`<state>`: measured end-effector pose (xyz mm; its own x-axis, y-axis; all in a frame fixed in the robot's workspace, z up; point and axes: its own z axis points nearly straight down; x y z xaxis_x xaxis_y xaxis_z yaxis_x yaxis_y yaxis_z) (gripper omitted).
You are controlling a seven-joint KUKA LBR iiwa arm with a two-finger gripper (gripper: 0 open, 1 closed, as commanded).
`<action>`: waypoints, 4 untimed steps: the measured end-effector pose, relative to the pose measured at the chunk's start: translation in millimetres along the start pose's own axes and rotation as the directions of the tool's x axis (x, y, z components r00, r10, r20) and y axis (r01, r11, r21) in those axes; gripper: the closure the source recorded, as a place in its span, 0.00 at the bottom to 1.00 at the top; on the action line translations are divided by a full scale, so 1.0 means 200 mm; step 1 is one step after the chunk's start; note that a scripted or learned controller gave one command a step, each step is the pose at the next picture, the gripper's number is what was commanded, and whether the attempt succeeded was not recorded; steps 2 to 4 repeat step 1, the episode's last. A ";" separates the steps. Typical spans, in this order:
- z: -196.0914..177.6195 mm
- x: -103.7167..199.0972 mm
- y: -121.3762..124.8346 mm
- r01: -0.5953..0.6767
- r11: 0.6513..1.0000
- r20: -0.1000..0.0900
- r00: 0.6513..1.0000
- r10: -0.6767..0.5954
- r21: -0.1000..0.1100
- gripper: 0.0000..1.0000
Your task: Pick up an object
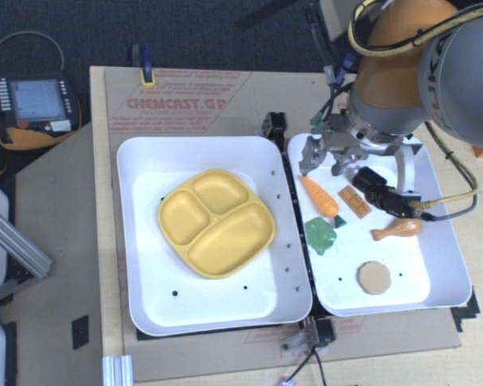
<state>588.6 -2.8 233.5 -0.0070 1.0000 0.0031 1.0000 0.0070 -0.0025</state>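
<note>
Yellow plastic forms the divided plate (217, 222) seen in the left bin (137, 215). An orange toy carrot (319, 196) is found in the right bin (446, 264), just below the end effector (328, 153), whose fingers are spread open with nothing between them; a green piece (321, 235), a cracker (354, 203), a drumstick (397, 229) and a round cookie (374, 277) are seen nearby

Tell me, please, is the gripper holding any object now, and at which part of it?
Nothing is seen held. The two-finger gripper hangs over the right white bin, above the orange toy carrot, with no object in it.
</note>
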 end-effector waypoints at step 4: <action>0.05 0.30 -0.03 0.000 1.000 0.000 1.000 0.000 0.001 1.00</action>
